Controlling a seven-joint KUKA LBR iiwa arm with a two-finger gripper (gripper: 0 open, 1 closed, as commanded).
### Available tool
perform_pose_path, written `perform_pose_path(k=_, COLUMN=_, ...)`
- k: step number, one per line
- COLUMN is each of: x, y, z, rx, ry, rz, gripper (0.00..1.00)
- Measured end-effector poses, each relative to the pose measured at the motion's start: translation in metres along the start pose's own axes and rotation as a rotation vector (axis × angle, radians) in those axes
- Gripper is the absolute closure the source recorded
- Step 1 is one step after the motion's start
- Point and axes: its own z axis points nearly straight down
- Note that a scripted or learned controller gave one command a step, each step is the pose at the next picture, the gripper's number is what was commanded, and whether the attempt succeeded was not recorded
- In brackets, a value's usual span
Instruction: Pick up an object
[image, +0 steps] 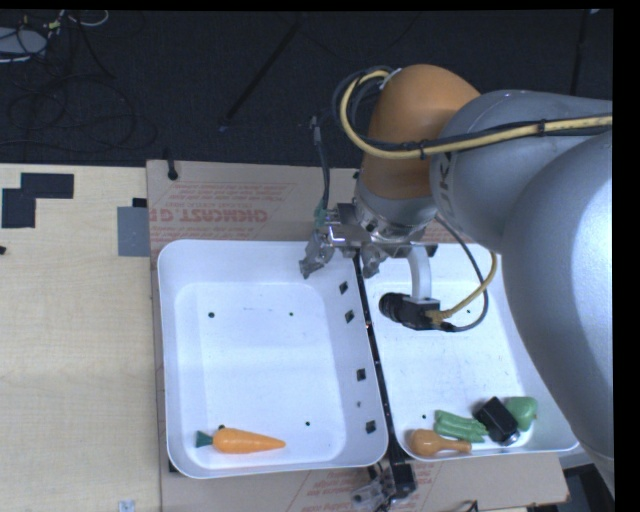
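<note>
The arm is hanging over the far end of the divider between the white bins, its gripper holding nothing, fingers apparently spread; I judge it is in the approach step. Next it needs a descent onto a target: the toy carrot is lying alone in the left bin's near corner, while a pear-shaped toy, green piece and black block are crowding together in the right bin.

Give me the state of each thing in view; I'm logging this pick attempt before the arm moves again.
Carrot: lying flat in the left bin, near its front edge.
Pear: lying in the right bin, front corner.
Green pod: lying beside the pear.
Black block: resting among the green pieces.
Gripper: raised over the bins' far edge, holding nothing.
</note>
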Motion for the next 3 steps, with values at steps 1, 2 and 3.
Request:
perform_pose_path(k=1, x=-0.068, y=-0.015, z=-0.066, rx=-0.01, ry=-0.008, rz=0.02, gripper=0.0)
perform_pose_path(k=2, x=-0.108, y=0.007, z=-0.293, rx=-0.025, ry=-0.01, rz=0.017, gripper=0.0)
perform_pose_path(k=3, x=-0.105, y=0.007, z=-0.291, rx=-0.004, ry=-0.008, rz=0.01, gripper=1.0)
